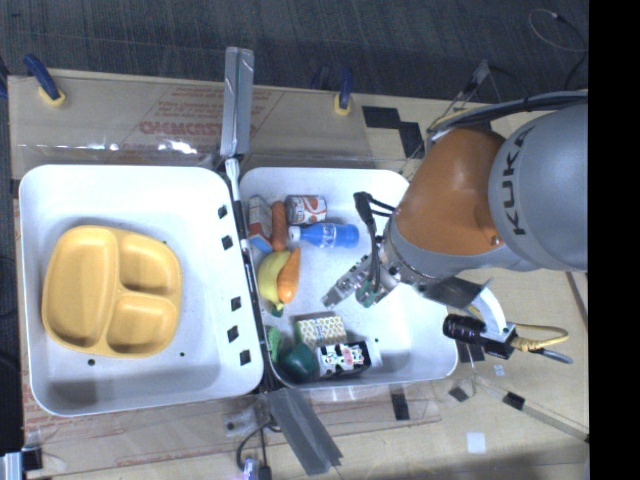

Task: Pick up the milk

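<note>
The grey arm [520, 198] with the orange band is reaching in from the right and is hanging over the right bin [420, 368]. Its gripper [360, 288] is hovering above the bare white floor in the middle of that bin, and its fingers [338, 290] are standing apart with nothing between them. The milk [343, 356] is a little carton with black and white patches, and it is lying at the near edge of the right bin, a bit below and to the left of the gripper and not touching it. A green thing [296, 360] is sitting just beside the milk on its left, and a small box with dots [320, 326] is lying right above it. Further up, a yellow banana [268, 278] and an orange carrot [290, 273] are lying side by side by the bin's left wall. A blue and white bottle [325, 235] is lying on its side above them, and a red and white can [305, 208] is lying near the far wall. The left bin [40, 368] is holding a yellow tray [110, 288] with three hollows in it. Both bins are sitting side by side on the bench [90, 98]
</note>
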